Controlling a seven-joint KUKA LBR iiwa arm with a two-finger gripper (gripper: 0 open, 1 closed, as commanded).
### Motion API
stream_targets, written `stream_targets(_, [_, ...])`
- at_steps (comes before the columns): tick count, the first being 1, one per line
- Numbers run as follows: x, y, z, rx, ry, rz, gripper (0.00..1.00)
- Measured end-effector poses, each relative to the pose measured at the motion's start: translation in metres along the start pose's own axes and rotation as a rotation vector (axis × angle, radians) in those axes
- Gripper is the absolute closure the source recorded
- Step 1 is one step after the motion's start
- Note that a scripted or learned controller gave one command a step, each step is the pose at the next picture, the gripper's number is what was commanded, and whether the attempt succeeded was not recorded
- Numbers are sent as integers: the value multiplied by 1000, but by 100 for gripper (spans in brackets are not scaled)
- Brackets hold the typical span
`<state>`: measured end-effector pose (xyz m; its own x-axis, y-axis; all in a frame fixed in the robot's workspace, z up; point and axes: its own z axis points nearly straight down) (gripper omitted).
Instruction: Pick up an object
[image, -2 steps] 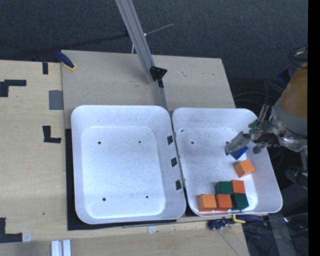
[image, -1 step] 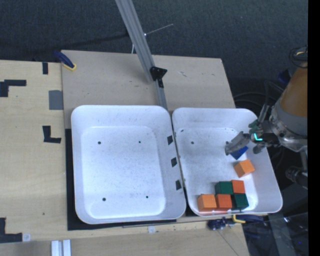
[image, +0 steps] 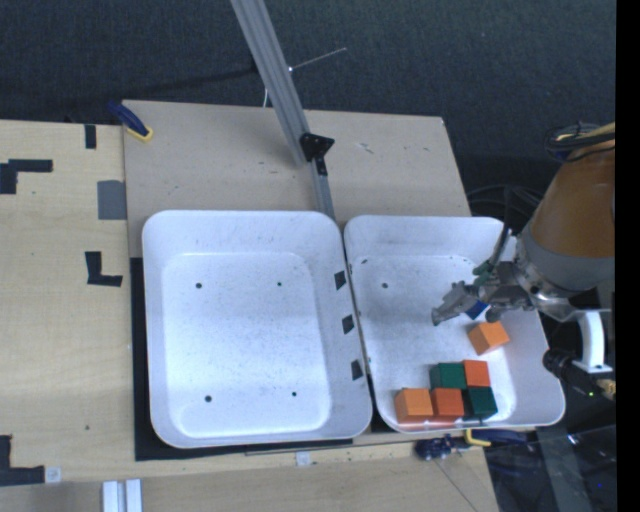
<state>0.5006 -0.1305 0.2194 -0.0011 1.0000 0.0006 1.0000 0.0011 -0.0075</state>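
Gripper (image: 462, 303) sits low over the right bin (image: 420, 235), and honestly I can't tell from this angle what it's doing at the tip, it's just a grey blur with some green and blue bits on it

Going big to small: the grey arm (image: 575, 225) with its orange band comes in from the right edge and hangs over the right side of that bin. Left bin (image: 245, 225) is right beside it, the two rims touching down the middle.

All the blocks are in the right bin. One orange block (image: 488, 337) lies tilted on its own, just beside and below the gripper, and it looks like it's resting on the bin floor rather than being held. Near the front rim there's a cluster packed together: an orange block at the left end (image: 413, 403), a dark green one (image: 449, 376) behind, and a few more orange and green ones touching those.

So my read on progress: nothing is picked up yet. The approach looks mostly done, since the tool is down near the lone orange block, which I'd guess is the target. Closing on it and lifting it clear are what's left
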Motion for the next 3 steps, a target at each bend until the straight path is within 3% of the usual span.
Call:
stream_targets(2, [1, 3, 106, 1, 1, -1, 0])
stream_targets(3, [2, 4, 93, -3, 2, -2, 100])
